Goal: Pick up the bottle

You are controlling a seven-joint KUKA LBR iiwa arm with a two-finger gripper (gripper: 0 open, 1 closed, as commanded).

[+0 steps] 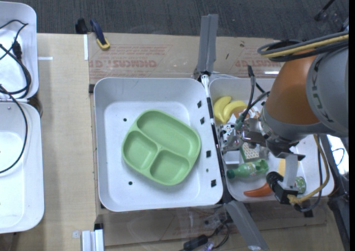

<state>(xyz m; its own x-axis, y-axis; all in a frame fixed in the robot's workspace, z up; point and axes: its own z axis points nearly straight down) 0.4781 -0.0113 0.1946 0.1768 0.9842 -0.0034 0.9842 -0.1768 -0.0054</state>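
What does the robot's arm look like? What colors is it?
The arm is fat, round and grey, with a shiny orange band above the wrist. Black and yellow cables loop over the top of it, and thin black wires run down toward its hand, a small, dark metal piece.

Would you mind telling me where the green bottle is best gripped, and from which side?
I'd grip the green bottle across its mid-body, coming straight down from above: it lies on its side in the right bin, long axis roughly left-right, so its narrow width suits the fingers.
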